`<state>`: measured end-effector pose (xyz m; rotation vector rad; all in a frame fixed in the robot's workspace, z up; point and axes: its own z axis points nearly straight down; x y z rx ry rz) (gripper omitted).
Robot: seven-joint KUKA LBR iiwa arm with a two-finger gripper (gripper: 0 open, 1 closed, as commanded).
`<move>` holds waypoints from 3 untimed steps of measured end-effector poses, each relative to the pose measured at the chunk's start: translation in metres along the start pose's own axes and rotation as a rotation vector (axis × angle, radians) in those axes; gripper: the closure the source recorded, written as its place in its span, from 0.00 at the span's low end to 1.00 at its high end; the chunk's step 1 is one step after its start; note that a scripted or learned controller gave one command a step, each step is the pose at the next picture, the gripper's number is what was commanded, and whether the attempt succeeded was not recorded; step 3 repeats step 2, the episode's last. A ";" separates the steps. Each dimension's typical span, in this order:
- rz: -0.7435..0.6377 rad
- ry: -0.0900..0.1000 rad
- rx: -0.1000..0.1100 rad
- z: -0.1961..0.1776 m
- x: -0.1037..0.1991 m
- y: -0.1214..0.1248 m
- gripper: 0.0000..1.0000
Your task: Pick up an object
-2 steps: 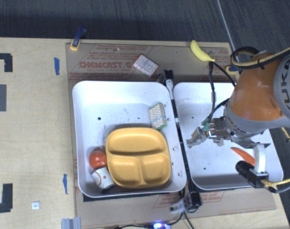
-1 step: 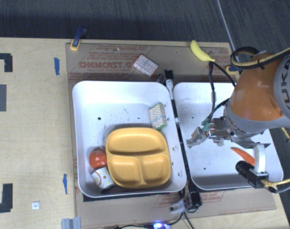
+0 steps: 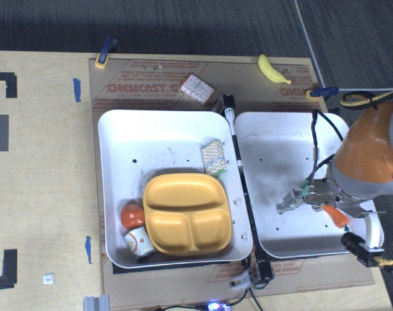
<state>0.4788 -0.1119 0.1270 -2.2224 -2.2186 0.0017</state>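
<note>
Wooden tabletop carrying a brown board. On the board: a yellow banana, a small patterned box, and blue clamps at its corners.

Small orange object lies in right bin's near corner.

— From my console this reads as a robotics lab, not a home or a shop.

— What tells you that?

— Two white bins sit side by side on a cardboard sheet clamped to a pale wooden bench. Blue tape marks and black tape corners lie on the bench at left.

— Anything else?

— Dark carpet runs along the far side, cables trail over the right bin, and the arm's orange band shows at right.
</note>
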 end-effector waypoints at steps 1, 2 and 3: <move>-0.001 0.000 -0.003 0.041 0.015 0.001 0.00; -0.001 -0.001 -0.004 0.041 0.020 0.010 0.00; -0.001 -0.001 -0.004 0.041 0.020 0.010 0.00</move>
